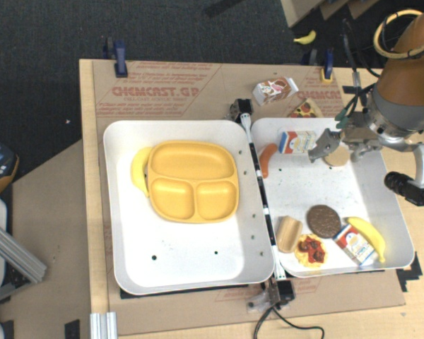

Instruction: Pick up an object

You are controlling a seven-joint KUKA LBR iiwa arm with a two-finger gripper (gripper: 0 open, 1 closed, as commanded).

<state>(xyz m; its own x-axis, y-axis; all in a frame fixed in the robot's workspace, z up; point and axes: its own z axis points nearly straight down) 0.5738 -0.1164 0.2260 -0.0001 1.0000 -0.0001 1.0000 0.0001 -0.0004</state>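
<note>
tan and round, a small cookie-like disc lies near the right bin back wall, just beside the milk carton; the gripper hovers over it, its opening impossible to judge; probably light and stiff, best pinched across its edges

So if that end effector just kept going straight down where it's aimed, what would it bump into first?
Most likely the small tan round piece lying on the right bin floor, just under the end effector. The red, white and blue carton sits just beside that line. From this slanted view, depth is uncertain.
</note>
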